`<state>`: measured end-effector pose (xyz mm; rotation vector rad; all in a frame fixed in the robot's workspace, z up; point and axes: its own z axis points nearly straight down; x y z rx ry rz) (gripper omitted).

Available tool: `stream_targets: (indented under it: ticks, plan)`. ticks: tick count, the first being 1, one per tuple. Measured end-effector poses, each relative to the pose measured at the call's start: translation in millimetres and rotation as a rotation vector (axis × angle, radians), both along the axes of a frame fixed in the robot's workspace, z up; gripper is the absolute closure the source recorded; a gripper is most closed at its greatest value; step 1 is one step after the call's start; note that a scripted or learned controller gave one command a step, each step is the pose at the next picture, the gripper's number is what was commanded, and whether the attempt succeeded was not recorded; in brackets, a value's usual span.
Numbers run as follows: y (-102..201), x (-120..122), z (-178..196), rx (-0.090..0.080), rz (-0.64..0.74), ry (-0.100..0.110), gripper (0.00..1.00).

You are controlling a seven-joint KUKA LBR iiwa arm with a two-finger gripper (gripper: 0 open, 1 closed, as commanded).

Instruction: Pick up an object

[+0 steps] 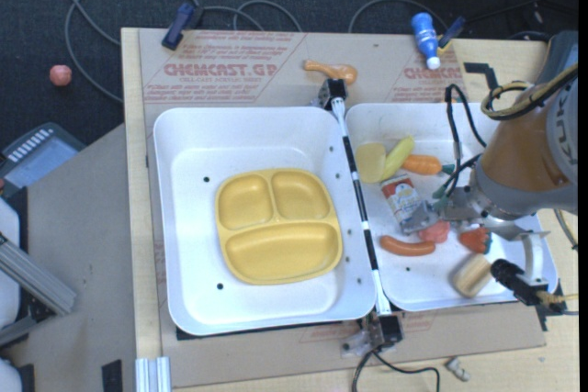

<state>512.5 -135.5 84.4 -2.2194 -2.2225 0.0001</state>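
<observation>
Small toy foods lie loose in the frame's right-hand bin point(542, 275): hot dog point(407, 245), carrot point(423, 165), bread roll point(470, 274).

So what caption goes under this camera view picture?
Robot arm reaching into the right bin of toy food, beside a yellow divided plate in the left bin.

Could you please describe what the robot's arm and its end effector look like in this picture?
The arm is grey with a broad orange band above the wrist. Black cables loop along its upper side, with a yellowish one among them. The end effector is pale grey metal and compact.
</observation>
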Motion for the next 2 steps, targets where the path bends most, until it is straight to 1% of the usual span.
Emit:
stream_targets:
  ticks: [1,2]
  plan:
    - [-1.1,1.7,11.7,-0.003,-0.002,-0.007,1.0]
    - [75.4,42.5,101.0,0.001,0.001,-0.003,1.0]
